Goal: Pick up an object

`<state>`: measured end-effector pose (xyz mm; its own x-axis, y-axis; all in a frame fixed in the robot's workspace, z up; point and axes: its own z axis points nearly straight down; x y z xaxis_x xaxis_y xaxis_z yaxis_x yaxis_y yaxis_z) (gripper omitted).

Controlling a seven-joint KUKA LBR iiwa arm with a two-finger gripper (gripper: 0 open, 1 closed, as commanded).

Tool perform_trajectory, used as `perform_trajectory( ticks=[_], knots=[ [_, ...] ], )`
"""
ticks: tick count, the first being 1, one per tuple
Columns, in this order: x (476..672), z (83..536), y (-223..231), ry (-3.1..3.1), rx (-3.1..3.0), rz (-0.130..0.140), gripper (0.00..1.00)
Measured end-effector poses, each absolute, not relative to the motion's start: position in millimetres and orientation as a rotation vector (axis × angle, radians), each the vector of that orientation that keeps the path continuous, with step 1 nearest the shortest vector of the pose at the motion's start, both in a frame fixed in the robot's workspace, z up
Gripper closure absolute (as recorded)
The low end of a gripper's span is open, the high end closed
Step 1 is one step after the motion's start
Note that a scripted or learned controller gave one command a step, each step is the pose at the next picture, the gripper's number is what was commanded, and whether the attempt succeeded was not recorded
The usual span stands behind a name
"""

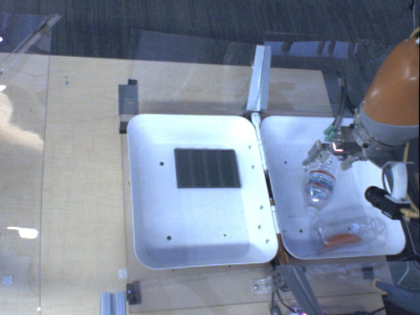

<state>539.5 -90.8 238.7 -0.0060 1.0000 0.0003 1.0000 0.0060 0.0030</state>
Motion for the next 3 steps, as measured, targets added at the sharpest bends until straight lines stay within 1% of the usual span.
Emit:
perform_trajectory(
  ticks=[1,2,3],
  knots=[
    [574.7,121,-121,2.255,2.117,0.042,0.00],
    [557.8,96,-160,2.439,1.936,0.016,0.00],
    [557.0,103,-157,2.448,1.937,0.017,1.00]
  ],
)
